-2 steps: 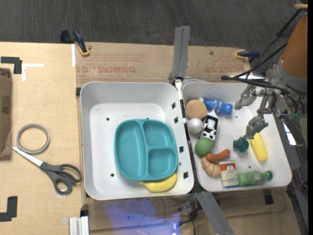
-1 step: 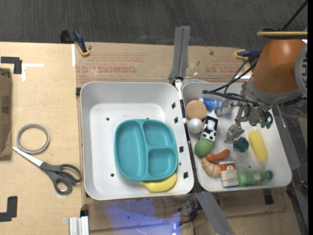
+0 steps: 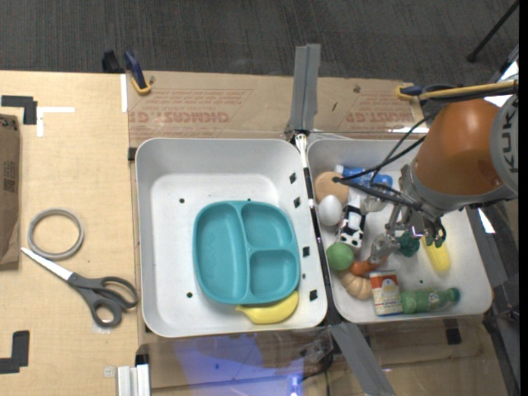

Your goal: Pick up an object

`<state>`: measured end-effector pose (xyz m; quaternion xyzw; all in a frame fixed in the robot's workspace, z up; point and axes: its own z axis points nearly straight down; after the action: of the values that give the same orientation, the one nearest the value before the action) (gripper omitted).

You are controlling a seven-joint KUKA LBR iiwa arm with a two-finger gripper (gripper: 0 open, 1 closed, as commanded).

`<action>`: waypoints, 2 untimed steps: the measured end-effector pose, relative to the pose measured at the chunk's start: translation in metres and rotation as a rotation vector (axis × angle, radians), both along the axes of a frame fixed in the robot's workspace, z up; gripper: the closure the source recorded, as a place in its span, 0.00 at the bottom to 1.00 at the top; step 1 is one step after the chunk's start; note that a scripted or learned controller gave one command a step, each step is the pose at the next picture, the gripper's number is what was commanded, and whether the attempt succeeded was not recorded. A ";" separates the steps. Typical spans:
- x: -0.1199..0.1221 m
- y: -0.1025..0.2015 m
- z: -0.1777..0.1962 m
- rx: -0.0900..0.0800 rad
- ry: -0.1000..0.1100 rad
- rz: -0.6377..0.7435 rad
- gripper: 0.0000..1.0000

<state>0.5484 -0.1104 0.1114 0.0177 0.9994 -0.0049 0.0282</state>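
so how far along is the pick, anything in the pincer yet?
Done: the arm is over the right bin, with the pincer down among the cluttered toys. In hand: nothing visibly; the view does not settle whether it is gripping anything. Left: a confirmed grasp and a lift. The green ball and yellow corn lie on the bin floor.

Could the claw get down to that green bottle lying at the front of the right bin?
Probably yes. The green bottle lies on its side with nothing on top of it, and the claw hangs just behind it. The small carton beside its neck could crowd a finger.
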 end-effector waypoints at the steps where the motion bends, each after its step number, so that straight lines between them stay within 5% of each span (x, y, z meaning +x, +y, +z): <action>1: -0.028 0.003 0.001 0.003 -0.017 -0.088 0.00; 2: -0.028 0.014 0.000 0.008 -0.012 -0.172 0.00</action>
<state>0.5205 -0.0960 0.1116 0.1035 0.9941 -0.0031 0.0336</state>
